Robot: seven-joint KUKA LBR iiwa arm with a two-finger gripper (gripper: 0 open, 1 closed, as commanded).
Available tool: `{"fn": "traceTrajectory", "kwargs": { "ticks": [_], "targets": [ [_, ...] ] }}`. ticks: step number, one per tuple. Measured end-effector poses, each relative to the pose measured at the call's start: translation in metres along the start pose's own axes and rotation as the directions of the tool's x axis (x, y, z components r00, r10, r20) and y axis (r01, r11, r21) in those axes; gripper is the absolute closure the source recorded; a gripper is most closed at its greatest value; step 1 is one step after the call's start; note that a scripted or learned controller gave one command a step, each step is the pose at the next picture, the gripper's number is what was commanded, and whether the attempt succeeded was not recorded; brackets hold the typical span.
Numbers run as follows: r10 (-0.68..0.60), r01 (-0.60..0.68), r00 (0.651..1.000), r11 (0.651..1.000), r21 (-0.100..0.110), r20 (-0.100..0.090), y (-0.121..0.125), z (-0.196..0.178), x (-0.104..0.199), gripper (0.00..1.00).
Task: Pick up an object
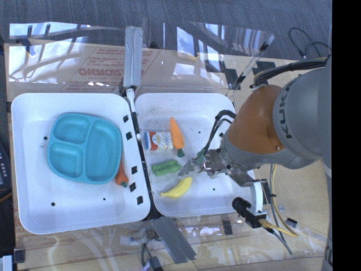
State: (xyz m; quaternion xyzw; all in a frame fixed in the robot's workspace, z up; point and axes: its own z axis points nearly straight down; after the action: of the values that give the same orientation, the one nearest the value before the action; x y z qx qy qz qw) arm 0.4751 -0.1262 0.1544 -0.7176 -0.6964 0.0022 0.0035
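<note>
Altogether two carrots [176, 134], one banana [177, 188]

I'm looking into a robotics lab. A grey industrial arm [299, 123] with loose cables [276, 210] reaches over two white bins [34, 208] on a table [84, 69] above carpet [84, 1].

A blue divided plate [84, 147] lies in the left white bin [34, 208], with an orange carrot [122, 176] tucked against its lower right edge. Brown cardboard [90, 69] with red print lies flat behind the bins, and grey carpet [113, 1] runs beyond it.
</note>
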Motion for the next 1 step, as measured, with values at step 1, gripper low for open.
{"fn": "traceTrajectory", "kwargs": {
  "ticks": [1],
  "targets": [
    [0.055, -0.055, 0.998, 0.998, -0.005, 0.0, 0.0014, 0.0628, 0.0135, 0.0]
  ]
}}
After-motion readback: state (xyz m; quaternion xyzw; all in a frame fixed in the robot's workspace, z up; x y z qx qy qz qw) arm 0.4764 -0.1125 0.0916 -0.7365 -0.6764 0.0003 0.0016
